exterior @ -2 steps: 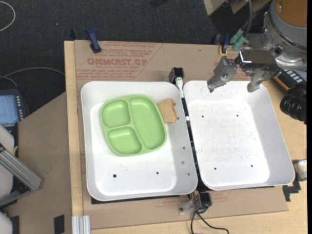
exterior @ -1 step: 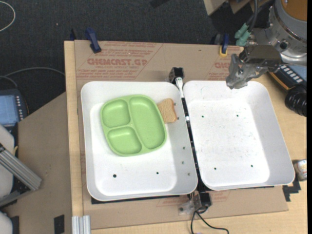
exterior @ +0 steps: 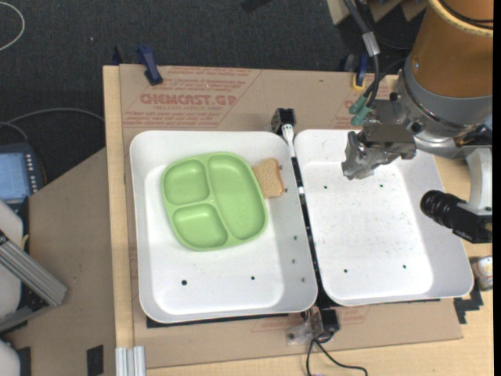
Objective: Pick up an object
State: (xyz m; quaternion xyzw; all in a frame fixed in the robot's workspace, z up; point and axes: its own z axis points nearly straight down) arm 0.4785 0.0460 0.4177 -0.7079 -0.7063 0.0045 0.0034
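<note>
A green divided plate (exterior: 213,200) lies in the left bin (exterior: 211,288). A tan cracker-like piece (exterior: 270,178) rests against the plate's right rim, near the divider between the bins. My gripper (exterior: 361,165) hangs over the far part of the right bin (exterior: 383,272), well to the right of the tan piece. I see nothing between its fingers.
A black clip (exterior: 282,120) sits at the far end of the seam between the bins. A black cylindrical part (exterior: 452,211) juts over the right bin's right rim. The bins rest on a brown board (exterior: 188,92) with a blue clamp (exterior: 149,65) at its far left.
</note>
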